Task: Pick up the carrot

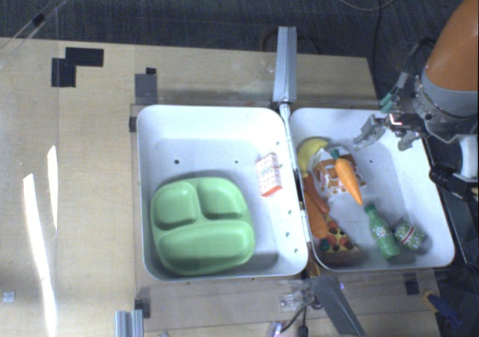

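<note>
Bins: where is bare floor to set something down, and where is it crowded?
Bare: left bin floor above the green tray; right bin floor between carrot and right wall. Crowded: right bin's left side and front.

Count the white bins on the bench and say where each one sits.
2: left bin holds the green tray; right bin holds the carrot.

Arm (pixel 455 66): fat orange band up top, grey ring under it, then a lighter grey wrist section. Gripper (pixel 388 127) is small, metallic grey, with a teal-green fitting at its side. Thin dark cable along the wrist.
</note>
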